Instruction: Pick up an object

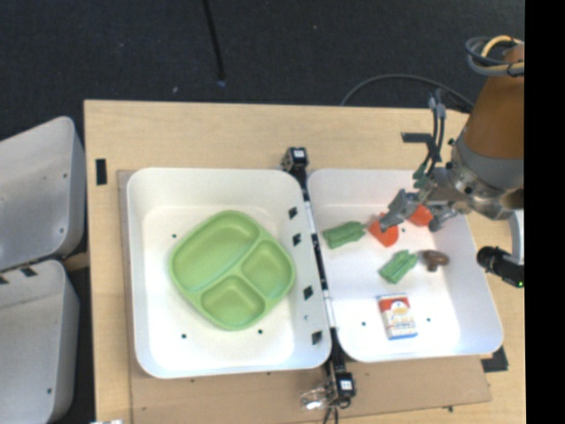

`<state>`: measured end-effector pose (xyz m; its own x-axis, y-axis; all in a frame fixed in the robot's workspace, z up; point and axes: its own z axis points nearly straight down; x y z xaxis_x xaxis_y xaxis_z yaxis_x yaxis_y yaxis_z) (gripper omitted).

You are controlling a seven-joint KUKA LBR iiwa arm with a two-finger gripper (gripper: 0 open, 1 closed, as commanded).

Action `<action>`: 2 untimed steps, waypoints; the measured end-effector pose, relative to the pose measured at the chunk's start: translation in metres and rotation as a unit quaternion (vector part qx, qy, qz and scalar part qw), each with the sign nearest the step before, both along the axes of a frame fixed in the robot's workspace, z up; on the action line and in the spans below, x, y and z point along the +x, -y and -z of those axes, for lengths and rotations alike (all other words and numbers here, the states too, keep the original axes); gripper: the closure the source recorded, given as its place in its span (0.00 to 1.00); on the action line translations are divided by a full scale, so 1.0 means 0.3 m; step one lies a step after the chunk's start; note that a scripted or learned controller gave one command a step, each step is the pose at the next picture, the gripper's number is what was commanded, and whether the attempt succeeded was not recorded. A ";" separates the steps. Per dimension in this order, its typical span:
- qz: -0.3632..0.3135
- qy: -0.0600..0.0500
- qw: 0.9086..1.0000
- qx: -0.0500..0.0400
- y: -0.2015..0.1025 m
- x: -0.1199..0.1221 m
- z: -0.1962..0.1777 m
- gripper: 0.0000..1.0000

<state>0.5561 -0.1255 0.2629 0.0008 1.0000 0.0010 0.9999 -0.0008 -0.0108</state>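
Right bin [459, 334]: gripper [397, 212] low over the upper middle, whether it is parted or clamped on anything I cannot tell; orange block [383, 231] touching its tip at 7 o'clock, second orange piece [420, 216] at its 3 o'clock. Green block [342, 234] lies at 9 o'clock of the orange block, second green block [398, 266] at 5, brown object [433, 259] beside that, small card box [397, 315] toward 6. Left bin [150, 325] holds a green divided plate [232, 268].

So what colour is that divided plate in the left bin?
Light green plate, seen clearly in the camera view.

A robot lab — bench [221, 117] with two white bins [141, 237].
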 end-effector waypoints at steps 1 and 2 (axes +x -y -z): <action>-0.001 0.006 1.000 -0.001 0.000 0.007 -0.020 0.00; 0.000 0.004 1.000 -0.001 -0.024 0.013 0.135 0.00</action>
